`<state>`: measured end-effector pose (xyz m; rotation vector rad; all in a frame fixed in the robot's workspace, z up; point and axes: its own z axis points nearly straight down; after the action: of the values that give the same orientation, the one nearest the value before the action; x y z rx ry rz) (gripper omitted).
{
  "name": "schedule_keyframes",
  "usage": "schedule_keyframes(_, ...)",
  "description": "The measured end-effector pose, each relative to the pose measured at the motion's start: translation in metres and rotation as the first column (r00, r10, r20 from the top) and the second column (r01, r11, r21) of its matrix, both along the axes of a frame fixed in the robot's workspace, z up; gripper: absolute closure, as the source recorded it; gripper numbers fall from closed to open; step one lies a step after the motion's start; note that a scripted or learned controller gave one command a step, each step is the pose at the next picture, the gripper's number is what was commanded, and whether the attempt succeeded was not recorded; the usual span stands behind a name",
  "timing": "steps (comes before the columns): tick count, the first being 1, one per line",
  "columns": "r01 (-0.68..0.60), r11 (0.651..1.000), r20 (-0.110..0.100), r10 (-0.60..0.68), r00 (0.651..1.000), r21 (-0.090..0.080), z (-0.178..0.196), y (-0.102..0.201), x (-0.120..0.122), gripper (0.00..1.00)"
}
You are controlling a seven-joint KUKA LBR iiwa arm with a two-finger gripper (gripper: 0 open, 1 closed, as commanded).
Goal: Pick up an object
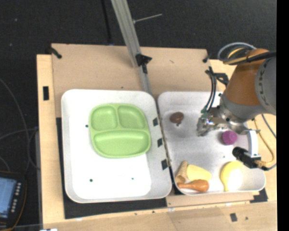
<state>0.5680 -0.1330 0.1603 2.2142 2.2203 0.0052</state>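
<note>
Camera view shows the gripper (pixel 203 126) poised low over the right bin (pixel 192 100), nothing visibly grasped, whether clenched or released I cannot tell; the brown lump (pixel 177 117) sits near, the purple ball (pixel 229 137) close behind; next likely a descent; wrist hides the tips.

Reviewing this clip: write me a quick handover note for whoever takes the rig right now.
Gripper: hovering low in the right bin, nothing seen between its fingers; open or shut unclear.
Right bin: brown object to the gripper's left, purple ball to its right, yellow and orange pieces at the front edge, yellow round object in the front right corner.
Left bin: green divided plate.
Done: no pick yet.
Left: grasp one object and lift.
</note>
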Motion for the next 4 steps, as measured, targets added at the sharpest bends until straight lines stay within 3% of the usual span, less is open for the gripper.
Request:
schedule_keyframes(1,0.0,1.0,0.001,0.0,1.0,-0.001,0.054,-0.002,0.002,1.0)
schedule_keyframes(4,-0.004,1.0,-0.005,0.004,1.0,0.003,0.057,0.146,0.042,1.0)
